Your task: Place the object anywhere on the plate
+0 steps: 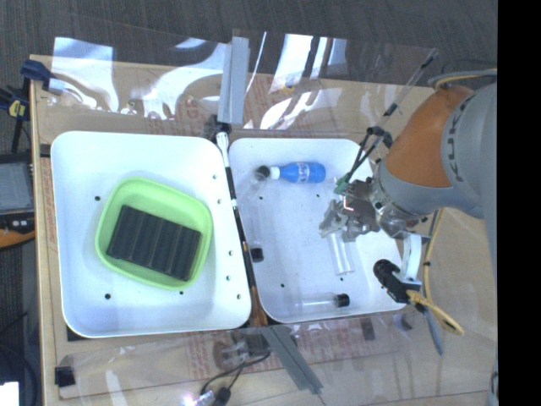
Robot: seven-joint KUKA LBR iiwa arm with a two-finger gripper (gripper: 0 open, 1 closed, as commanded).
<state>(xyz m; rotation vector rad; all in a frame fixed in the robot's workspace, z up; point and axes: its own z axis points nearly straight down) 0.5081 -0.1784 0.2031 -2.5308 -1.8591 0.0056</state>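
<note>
Two-finger metal gripper [341, 245] hangs low over the right part of the right-hand shallow white bin [287, 303], pale fingers pointing down toward the bin floor; whether they are spread or closed cannot be told from this angle, and nothing is visibly caught between them. Above it, the grey arm with its orange band [427, 146] comes in from the right edge. On the bin floor just below the gripper, near the front wall, lies a clear plastic tube with a black cap [325, 299], on its side. Well apart, toward the bin's back wall, a small blue plastic bottle with a white label and dark cap [296, 172] lies on its side, cap end toward the left. A small dark piece [256, 253] sits by the bin's left wall. In the left-hand white bin [76, 303], a lime-green square plate [110, 218] rests near the centre, carrying a dark ribbed rectangular insert [157, 242], set slightly askew.
</note>
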